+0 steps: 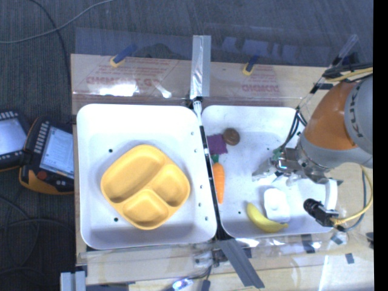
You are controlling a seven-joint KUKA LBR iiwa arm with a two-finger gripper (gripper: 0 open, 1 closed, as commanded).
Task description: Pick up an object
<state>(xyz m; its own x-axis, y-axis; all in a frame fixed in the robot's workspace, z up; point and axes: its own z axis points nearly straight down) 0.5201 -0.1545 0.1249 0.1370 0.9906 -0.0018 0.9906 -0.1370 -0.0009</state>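
In the right bin point(242, 117), my gripper point(273, 174) hangs over the floor on the bin's right side. It is open with nothing between its fingers. A white block point(276, 203) lies just below it, touching a yellow banana point(262, 219) near the front wall. An orange carrot point(218, 180) lies along the bin's left wall. Further back, a purple piece point(216, 144) sits beside a brown ball point(231, 136).
The left bin point(91, 132) holds a yellow divided plate point(145, 185). A grey divider point(206, 162) runs between the bins. The arm's orange band point(330, 123) and its cables overhang the right bin's right edge. A teach pendant point(45, 156) lies on the floor at far left.
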